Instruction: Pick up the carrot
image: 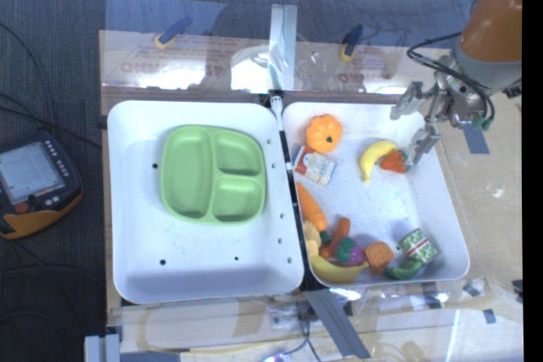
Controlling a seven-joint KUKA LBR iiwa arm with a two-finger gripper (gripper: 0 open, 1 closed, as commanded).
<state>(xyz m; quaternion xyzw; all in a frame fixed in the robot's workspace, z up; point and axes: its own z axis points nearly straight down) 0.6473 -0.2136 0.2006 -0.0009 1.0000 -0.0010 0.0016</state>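
Hovering over the right bin (445,208), the gripper (416,131) is spread wide, holding nothing, well apart from the carrot (310,206).

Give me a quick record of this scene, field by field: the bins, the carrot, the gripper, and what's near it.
left bin: holds a green divided plate
right bin: holds toy food
carrot: lies by the right bin's left wall, below a small carton
pumpkin: near the bin's top left
banana: right of the carton
gripper: over the bin's upper right, open, nothing between its fingers, far from the carrot
task state: carrot not yet picked up
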